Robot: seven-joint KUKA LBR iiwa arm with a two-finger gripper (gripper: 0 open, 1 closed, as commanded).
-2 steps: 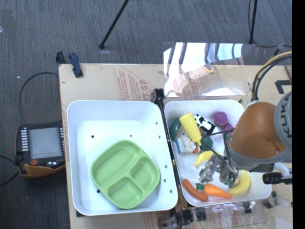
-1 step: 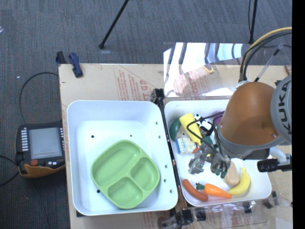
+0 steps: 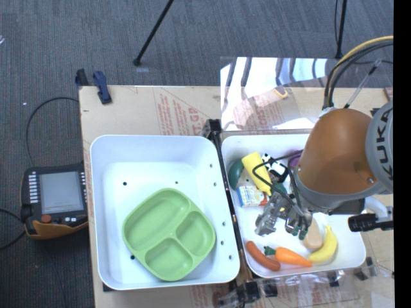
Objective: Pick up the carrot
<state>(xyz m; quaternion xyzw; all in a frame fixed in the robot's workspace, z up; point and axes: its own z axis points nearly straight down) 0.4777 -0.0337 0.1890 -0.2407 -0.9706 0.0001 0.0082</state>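
The carrot (image 3: 292, 256), orange with a green leafy end pointing left, lies near the front wall of the right bin (image 3: 357, 254). My gripper (image 3: 283, 224) hangs just above and behind it, over the middle of that bin. Its two metal fingers (image 3: 267, 222) stand apart, open, with nothing between them. The grey and orange wrist hides the bin's right rear part.
A red sausage (image 3: 262, 256) lies just left of the carrot, with a banana (image 3: 326, 246) and a beige piece (image 3: 313, 237) to its right. A yellow item (image 3: 260, 171), a green item (image 3: 236, 171) and a small carton (image 3: 249, 196) sit behind. The left bin (image 3: 109, 172) holds a green divided plate (image 3: 170, 234).
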